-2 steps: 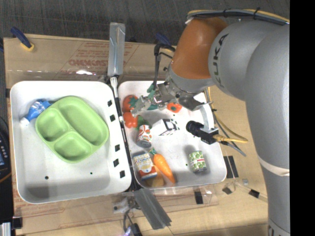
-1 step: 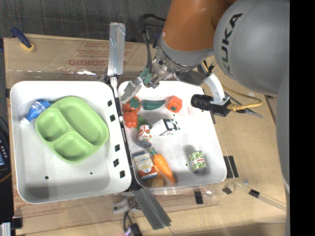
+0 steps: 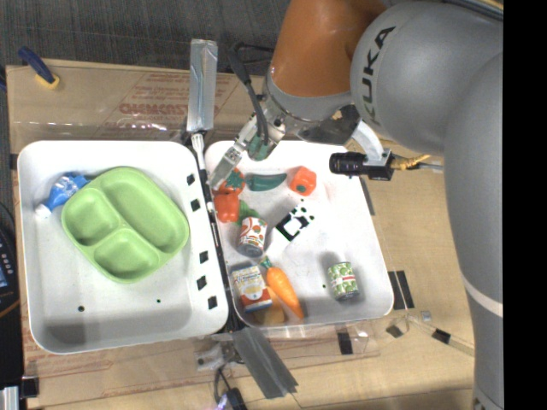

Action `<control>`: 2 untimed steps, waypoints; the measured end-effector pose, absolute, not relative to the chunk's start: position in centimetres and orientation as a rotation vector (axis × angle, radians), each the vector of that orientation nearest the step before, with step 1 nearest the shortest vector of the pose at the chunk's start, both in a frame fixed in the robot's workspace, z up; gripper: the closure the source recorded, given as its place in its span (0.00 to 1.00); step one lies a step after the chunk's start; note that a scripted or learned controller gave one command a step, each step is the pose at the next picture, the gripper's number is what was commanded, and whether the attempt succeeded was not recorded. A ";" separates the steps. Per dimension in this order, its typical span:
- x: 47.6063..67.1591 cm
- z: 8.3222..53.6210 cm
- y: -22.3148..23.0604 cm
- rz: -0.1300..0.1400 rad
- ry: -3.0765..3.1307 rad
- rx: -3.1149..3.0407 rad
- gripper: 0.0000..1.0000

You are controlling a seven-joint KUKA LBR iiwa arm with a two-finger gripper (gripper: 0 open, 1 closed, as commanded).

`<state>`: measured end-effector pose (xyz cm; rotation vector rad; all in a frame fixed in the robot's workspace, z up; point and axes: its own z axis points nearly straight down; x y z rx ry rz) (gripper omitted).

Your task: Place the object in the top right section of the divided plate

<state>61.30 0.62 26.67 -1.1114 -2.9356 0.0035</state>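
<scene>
Cans (image 3: 251, 236), two; carrot (image 3: 283, 290), one; divided plate (image 3: 126, 222), one.

Green divided plate (image 3: 126, 222) in left bin (image 3: 51, 314); arm (image 3: 402, 49) over right bin (image 3: 363, 254).

A: Background only. What's the surface?

B: Light wooden bench (image 3: 423, 254), bare patch on the right. A brown cardboard sheet (image 3: 128, 92) lies flat across the back, faint red print on it, too blurred to read.

A: Behind that?

B: Dark grey backdrop (image 3: 128, 15) along the top, ribbed or woven, can't tell which.

A: Anything stuck down?

B: Grey tape strip (image 3: 202, 84) running up over the cardboard at the middle, another grey tape piece (image 3: 265, 361) at the front edge. Small black tape marks (image 3: 400, 289) on the wood, right side.

A: Light?

B: Even, from above, soft shadows. Blue and yellow object (image 3: 38, 67) at the far left corner, unclear what it is.
</scene>
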 end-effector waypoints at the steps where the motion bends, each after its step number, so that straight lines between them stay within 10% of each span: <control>1: 60.6 22.1 -4.4 0.002 -3.113 -0.411 0.00; 2: 60.7 23.9 -9.3 0.001 -3.144 0.010 0.00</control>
